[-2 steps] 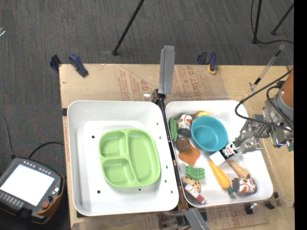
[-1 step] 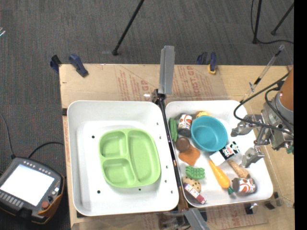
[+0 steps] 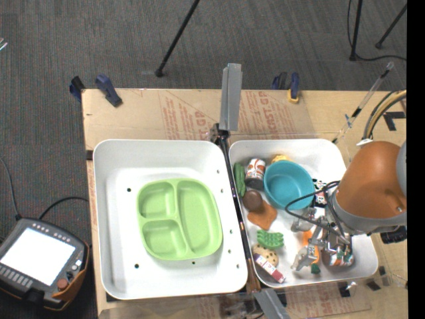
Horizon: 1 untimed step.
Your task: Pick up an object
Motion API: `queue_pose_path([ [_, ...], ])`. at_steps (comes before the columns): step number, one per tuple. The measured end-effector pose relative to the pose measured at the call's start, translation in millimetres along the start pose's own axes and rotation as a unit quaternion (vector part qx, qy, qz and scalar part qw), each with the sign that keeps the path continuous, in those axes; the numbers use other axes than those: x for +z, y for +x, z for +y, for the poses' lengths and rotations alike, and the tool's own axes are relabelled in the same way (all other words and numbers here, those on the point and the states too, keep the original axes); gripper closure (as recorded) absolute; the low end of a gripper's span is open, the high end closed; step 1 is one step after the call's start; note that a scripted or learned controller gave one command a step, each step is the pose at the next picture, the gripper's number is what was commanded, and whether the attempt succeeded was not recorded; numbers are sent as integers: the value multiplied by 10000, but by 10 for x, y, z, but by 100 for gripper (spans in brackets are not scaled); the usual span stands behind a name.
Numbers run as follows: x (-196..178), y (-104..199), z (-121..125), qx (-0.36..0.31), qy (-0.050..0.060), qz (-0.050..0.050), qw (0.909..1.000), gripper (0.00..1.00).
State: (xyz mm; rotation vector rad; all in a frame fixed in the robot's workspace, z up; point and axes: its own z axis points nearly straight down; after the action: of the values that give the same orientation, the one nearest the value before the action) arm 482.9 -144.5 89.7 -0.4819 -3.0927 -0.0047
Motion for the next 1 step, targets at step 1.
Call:
queue_pose_path([
  [1,-129,-27,19,-30,-3,-39,10000,100],
])
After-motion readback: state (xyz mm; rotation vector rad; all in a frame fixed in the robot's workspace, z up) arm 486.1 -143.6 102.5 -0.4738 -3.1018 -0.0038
